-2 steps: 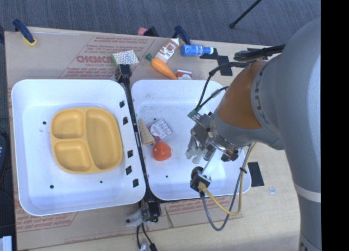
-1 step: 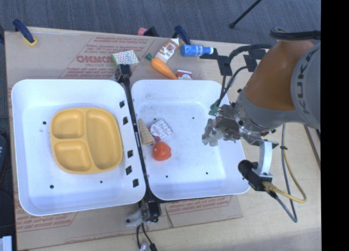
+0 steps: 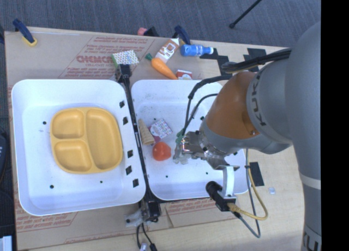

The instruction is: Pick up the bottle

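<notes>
Pincer (image 3: pixel 181 147) low in right bin (image 3: pixel 163 190), beside tomato (image 3: pixel 161 151).

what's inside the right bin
In the right bin: a red tomato-like thing, a small packet and a tan piece. The arm covers the bin's right half.

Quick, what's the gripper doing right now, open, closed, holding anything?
Gripper: cannot be told; it sits low in the right bin beside the red tomato.
</notes>
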Robot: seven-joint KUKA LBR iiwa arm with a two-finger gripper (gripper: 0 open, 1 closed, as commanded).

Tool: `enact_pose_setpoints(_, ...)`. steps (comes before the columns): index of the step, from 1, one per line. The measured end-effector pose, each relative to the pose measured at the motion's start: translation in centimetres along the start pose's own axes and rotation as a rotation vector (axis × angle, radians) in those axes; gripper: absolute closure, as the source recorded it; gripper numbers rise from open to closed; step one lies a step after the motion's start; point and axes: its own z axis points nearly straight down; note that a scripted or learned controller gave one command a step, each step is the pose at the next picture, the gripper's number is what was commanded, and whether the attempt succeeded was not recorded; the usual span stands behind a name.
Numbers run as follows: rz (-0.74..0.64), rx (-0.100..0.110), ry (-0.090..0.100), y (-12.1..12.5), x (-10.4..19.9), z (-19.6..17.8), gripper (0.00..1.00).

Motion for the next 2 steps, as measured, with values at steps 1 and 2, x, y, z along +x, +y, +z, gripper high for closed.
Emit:
enact_pose_setpoints(1,0.018,-0.005,-0.001,0.7,-3.7,-10.7,1.00)
enact_pose_setpoints(2,-0.202,-0.001,0.000,0.3,-1.9,-1.0,1.00)
